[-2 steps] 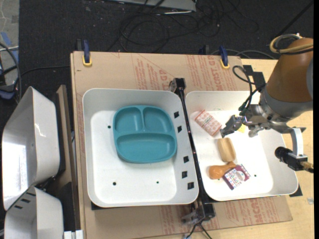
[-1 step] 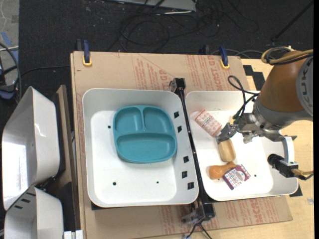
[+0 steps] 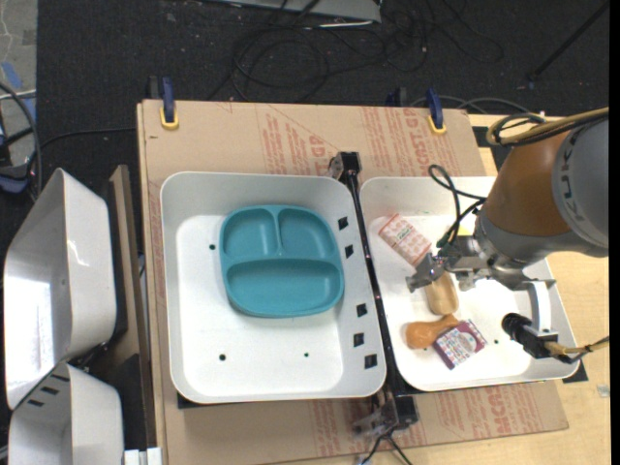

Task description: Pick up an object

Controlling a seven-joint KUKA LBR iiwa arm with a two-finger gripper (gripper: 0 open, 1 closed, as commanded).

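Observation:
In the right bin [image 3: 407, 194] lie a pink and white packet [image 3: 403, 237], a tan rounded piece [image 3: 444, 298], an orange-brown drumstick-shaped piece [image 3: 427, 333] and a small purple packet [image 3: 461, 343]. My gripper [image 3: 438, 271] reaches in from the right and hangs low over the upper end of the tan piece, just below the pink packet. The arm's orange band and grey wrist cover the bin's right side. I cannot see whether anything is held.
The left bin [image 3: 184, 260] holds a teal divided plate [image 3: 281, 262]. Both bins rest on a cardboard sheet [image 3: 291, 134] with clamps at its far edge. White tubs [image 3: 58, 269] stand off the bench to the left. Cables lie on the dark floor behind.

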